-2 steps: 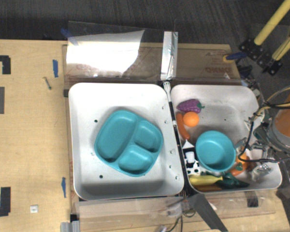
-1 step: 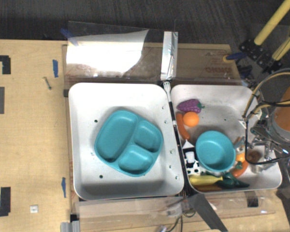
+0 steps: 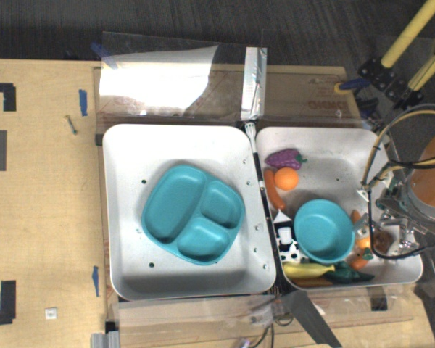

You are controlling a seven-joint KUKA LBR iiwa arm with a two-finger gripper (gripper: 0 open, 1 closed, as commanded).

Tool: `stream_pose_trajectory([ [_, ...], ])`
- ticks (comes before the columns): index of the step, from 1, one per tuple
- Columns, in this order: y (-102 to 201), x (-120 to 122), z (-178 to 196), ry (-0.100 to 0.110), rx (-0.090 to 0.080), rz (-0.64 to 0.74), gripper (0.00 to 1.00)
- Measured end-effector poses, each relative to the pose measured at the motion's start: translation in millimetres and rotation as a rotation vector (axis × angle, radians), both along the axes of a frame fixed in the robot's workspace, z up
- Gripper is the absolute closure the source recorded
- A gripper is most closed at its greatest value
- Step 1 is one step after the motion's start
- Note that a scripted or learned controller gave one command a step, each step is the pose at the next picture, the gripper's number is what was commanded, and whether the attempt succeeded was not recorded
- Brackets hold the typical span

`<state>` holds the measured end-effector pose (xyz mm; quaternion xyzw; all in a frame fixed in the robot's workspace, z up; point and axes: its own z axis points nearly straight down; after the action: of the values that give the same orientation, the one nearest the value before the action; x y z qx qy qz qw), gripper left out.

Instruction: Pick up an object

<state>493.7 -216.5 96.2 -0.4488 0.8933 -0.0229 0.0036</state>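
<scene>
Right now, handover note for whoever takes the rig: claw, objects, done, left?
Claw: over the right bin's right edge, next to the teal bowl; nothing visibly held.
Right bin: bowl in the middle, purple grapes and an orange at the back left, a banana along the front wall, small orange pieces by the claw.
Left bin: teal divided plate.
Done: nothing lifted.
Left: grasp one object and raise it.

light: bright, even | glare: clear sheet behind bins | shadows: soft | focus: slightly soft
</scene>
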Motion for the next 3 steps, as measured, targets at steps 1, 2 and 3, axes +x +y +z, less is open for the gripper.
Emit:
stream_pose_trajectory([
  [1, -2.2, -9.0, -0.8, 0.007, 0.01, 0.139, 0.0],
  [2, -7.3, -8.6, -3.6, 0.014, 0.031, 0.16, 0.0],
  [3, 0.0, -10.1, -7.0, 0.027, 0.039, 0.337, 0.0],
])
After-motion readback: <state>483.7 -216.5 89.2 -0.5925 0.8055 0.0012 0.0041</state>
